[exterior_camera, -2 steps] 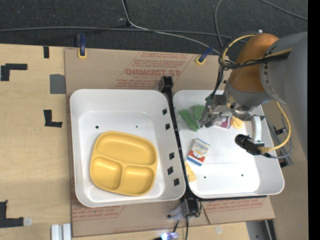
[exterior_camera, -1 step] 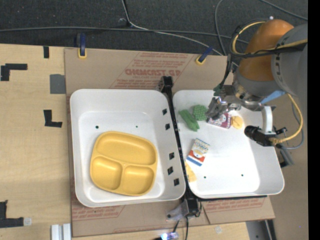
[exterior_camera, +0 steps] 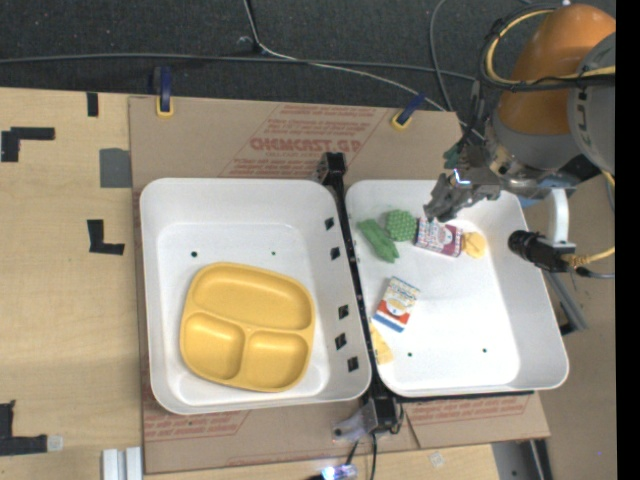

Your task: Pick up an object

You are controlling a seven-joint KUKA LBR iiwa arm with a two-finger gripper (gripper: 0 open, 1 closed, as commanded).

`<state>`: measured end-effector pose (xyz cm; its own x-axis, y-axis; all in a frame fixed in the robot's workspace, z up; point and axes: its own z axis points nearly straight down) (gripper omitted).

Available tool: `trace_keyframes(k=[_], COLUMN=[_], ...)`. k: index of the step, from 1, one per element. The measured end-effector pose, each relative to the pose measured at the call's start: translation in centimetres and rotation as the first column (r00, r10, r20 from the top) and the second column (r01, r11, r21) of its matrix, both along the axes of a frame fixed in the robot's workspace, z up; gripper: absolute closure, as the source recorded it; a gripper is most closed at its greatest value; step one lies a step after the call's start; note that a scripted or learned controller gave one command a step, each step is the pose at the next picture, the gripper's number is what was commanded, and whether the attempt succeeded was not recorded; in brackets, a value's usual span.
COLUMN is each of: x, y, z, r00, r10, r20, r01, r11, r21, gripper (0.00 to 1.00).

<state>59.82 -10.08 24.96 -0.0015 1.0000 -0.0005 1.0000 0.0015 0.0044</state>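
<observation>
Two white bins sit side by side on the counter; the left bin (exterior_camera: 160, 268) holds a yellow tray (exterior_camera: 248, 325) with three compartments, and the right bin (exterior_camera: 520, 358) holds the small items. The gripper (exterior_camera: 443, 204) hangs at the upper middle of the right bin, its tip just above a pink packet (exterior_camera: 438, 238) that lies flat near the bin's upper centre. Whether the jaws are open or closed I cannot tell — they are dark and seen end-on against the arm. Nothing shows between them. Just left of the packet lie a green toy (exterior_camera: 378, 238) and a paler green piece (exterior_camera: 402, 225), touching or nearly so; a small yellow piece (exterior_camera: 473, 245) sits at the packet's right edge. Lower, near the bin's left wall, lies a white carton (exterior_camera: 397, 303) with blue and red print, apart from the rest. The packet looks the likely target: light, thin, probably a bit crinkly and slick, so it may slide rather than lift. A grip across its short sides seems best — the neighbours crowd its ends.
</observation>
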Motion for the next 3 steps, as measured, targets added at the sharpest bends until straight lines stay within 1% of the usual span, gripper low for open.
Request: trace_keyframes(k=[1, 2, 3], x=[-0.3, 0.2, -0.3], y=[5.4, 11.0, 15.3], z=[0.6, -1.0, -1.2], r00=[1.0, 1.0, 1.0], r10=[0.005, 0.004, 0.003], r20=[-0.004, -0.007, -0.006], r01=[-0.005, -0.004, -0.003], r11=[1.0, 1.0, 1.0], r21=[0.002, 0.001, 0.001], gripper=[1.0, 1.0, 1.0])
